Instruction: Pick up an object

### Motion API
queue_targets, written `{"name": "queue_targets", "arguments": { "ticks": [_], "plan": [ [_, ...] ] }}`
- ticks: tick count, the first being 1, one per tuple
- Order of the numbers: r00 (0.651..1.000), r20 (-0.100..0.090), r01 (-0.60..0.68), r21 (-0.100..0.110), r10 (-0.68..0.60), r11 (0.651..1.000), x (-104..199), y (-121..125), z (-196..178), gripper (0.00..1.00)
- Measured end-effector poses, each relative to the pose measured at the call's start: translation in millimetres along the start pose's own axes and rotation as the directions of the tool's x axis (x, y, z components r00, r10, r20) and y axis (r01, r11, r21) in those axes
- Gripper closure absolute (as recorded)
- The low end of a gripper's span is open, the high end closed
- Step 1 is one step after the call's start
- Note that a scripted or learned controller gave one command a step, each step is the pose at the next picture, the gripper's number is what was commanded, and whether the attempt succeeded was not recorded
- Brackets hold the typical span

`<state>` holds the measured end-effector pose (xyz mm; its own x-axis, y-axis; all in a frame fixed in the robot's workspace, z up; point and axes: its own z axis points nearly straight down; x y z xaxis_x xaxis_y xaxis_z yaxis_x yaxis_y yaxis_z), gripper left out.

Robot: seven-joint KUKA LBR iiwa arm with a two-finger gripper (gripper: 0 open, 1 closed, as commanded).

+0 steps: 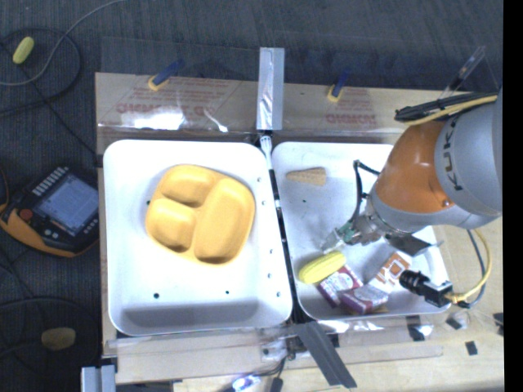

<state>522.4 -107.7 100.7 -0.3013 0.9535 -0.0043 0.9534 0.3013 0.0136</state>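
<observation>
Two bins, gripper low in the right one

Gripper [350, 233] sits in the right bin [288, 219]; whether it grips anything I cannot tell. Yellow object [321, 267] lies just beside it, toward the front, touching a maroon packet [351, 292].

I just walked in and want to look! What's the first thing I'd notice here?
Probably the big yellow sectioned plate, upside down in the left bin. Next, the robot arm with its bright orange band, reaching over the right bin, where a small yellow thing and snack packets lie.
</observation>
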Motion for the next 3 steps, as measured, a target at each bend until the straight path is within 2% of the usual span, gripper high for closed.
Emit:
{"name": "queue_targets", "arguments": {
  "ticks": [1, 2, 3],
  "plan": [
    [1.0, 0.0, 0.0, 0.0, 0.0, 1.0, 0, 0, 0, 0.0],
    [0.99, 0.008, 0.139, -0.007, -0.139, 0.99, 9, -29, 9, 0.0],
    [0.99, 0.004, 0.139, -0.006, -0.139, 0.99, 10, -29, -1, 1.0]
  ]
}}
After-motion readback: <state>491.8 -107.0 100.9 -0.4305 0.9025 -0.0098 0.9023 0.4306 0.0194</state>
